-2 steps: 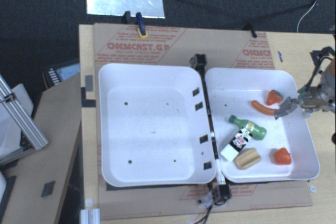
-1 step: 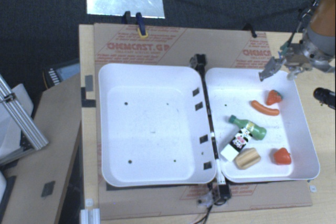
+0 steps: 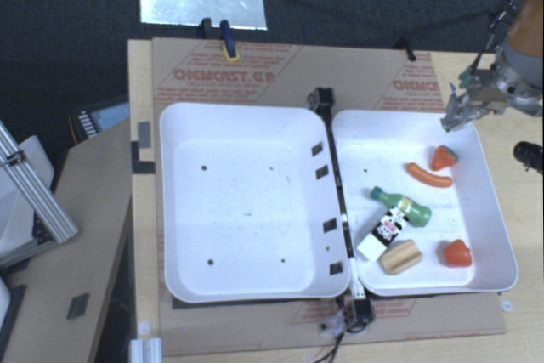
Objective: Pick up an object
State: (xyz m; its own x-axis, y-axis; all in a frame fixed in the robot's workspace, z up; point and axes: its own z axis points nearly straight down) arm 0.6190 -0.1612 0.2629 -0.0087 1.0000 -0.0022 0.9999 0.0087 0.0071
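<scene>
Nearest the lower edge, in the right bin (image 3: 493, 208) of the 2 white bins, a tan bread-roll-shaped piece (image 3: 399, 257) lies with its long axis running left-right, tilted slightly up toward the right. Just left of it and touching, a small black-and-white bottle (image 3: 384, 234) slants from lower left to upper right, its white end lowest. A green bottle (image 3: 403, 207) lies above that, its long axis running from the narrow neck at upper left to the wider base at lower right. A red strawberry-like piece (image 3: 457, 253) sits near the bin's lower right corner. An orange sausage (image 3: 429, 175) lies nearly level, dipping slightly to the right, and another red piece (image 3: 443, 157) rests just above its right end. The left bin (image 3: 246, 200) stands beside it on the desk (image 3: 280, 68). Reaching in from the right, the arm angles down and leftward, its pincer (image 3: 456, 115) poised over the right bin's upper right corner, apart from every item; whether its fingers are spread or pressed together cannot be made out.
</scene>
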